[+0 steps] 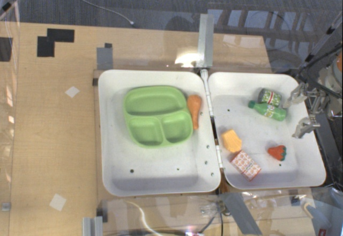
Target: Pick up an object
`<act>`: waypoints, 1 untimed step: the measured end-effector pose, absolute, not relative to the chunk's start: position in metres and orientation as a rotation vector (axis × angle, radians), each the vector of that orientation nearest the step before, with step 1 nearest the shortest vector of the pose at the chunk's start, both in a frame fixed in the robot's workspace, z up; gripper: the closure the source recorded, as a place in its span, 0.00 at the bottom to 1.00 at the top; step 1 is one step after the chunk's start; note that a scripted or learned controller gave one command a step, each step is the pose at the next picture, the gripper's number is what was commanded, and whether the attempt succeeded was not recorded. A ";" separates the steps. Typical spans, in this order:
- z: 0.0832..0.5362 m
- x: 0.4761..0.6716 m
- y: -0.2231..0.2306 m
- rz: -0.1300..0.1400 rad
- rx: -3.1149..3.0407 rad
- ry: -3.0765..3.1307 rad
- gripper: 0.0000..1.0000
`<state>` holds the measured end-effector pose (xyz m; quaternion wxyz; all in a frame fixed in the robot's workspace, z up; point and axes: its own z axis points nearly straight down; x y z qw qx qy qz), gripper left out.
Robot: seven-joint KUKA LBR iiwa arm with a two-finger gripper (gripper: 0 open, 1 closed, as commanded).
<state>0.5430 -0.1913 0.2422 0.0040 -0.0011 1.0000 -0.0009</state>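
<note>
Hovering at the right bin's (236, 87) right edge, the gripper (304, 111) is spread open, holding nothing; next it must descend onto the green bottle (268, 111) just left.

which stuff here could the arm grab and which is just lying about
Could be grabbed: green bottle, cheese wedge, strawberry, red patterned box, carrot; the gripper is nearest the bottle.
Lying about: green divided plate, two white bins.
</note>
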 end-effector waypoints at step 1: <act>0.096 0.522 -0.144 -0.004 0.043 3.131 0.00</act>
